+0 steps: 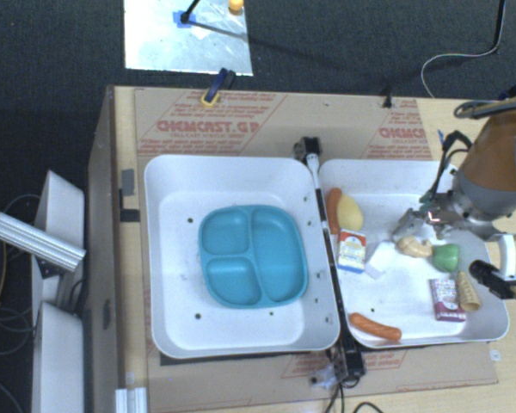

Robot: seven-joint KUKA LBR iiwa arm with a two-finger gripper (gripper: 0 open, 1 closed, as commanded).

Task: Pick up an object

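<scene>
One tan lump [414, 247] is lying just beside the jaws [410, 225], slightly below; their state is unreadable.

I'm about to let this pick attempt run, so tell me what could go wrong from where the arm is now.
1. The end effector sits right over a tight cluster: the beige piece touches the green object, with a white block close by. It may nudge neighbours or grab two.
2. The ice cream cone and maroon packet lie near the right bin's outer edge, so a sideways shove could push them against the wall.
</scene>
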